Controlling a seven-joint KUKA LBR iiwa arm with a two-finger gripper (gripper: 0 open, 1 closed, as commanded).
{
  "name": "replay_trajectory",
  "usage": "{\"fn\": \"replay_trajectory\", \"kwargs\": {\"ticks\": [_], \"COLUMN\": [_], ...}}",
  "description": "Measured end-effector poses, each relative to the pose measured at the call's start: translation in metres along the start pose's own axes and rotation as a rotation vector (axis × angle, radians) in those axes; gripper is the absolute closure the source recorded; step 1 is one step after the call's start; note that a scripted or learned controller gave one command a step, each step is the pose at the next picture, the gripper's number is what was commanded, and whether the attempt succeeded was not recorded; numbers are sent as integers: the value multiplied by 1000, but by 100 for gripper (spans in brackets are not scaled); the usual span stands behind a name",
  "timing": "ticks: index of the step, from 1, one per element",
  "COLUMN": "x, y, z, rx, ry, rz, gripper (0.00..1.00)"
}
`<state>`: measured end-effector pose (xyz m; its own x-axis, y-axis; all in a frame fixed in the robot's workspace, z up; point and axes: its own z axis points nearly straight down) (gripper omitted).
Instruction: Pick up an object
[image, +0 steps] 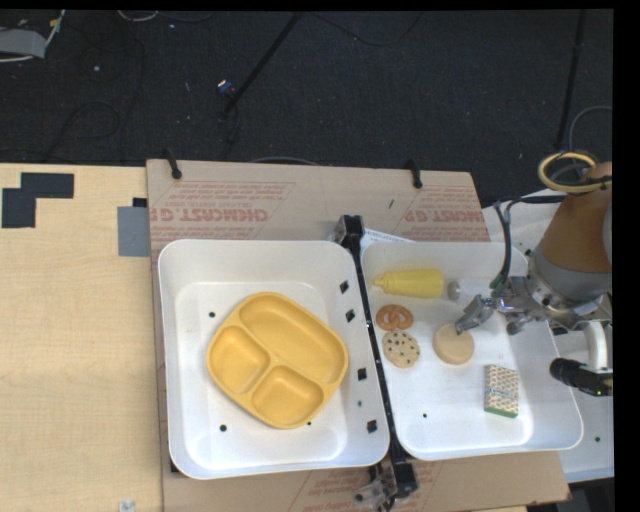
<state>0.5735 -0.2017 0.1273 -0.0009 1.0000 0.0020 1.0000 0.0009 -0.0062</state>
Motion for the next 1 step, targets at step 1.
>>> {"fn": "replay_trajectory", "kwargs": {"ticks": [1], "x": [1], "y": [2], "z": [37], "rx": [-6], "ry": [1], "rz": [1], "gripper": [0]}}
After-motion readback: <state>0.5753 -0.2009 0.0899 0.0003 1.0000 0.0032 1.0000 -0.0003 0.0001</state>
